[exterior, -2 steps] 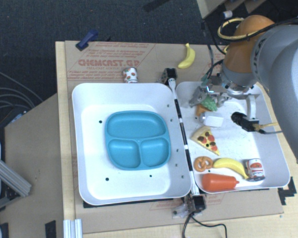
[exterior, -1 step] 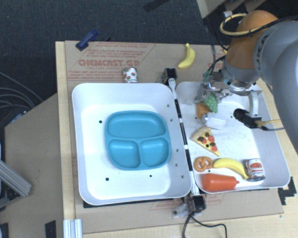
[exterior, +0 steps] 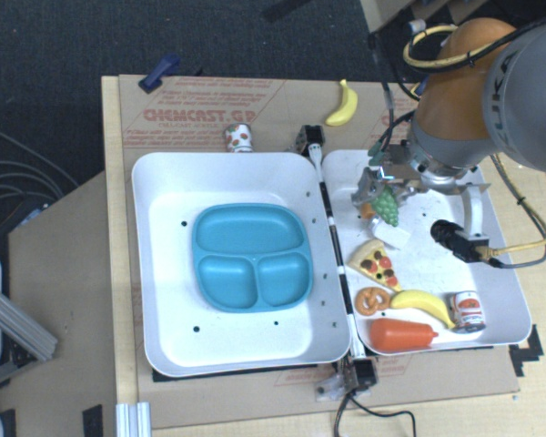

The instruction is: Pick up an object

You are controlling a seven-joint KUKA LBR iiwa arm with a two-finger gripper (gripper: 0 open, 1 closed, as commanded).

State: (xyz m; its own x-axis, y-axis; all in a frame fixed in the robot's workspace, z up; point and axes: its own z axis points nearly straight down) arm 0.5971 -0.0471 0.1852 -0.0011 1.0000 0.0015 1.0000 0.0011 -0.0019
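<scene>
Under the hand sits a knobbly green toy.

One fixed overhead camera looks slantwise down on both bins.

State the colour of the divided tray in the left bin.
Light blue tray, clearest in the camera view.

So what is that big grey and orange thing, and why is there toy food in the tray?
That is a robot arm. One camera above the bench looks down on it. Its gripper is low in the right bin, by a green toy; I cannot tell if it holds it. That bin also has a pizza slice, a pretzel, a banana, a small can and a red toy. The left bin holds a blue plate. Another banana lies on the bench.
</scene>
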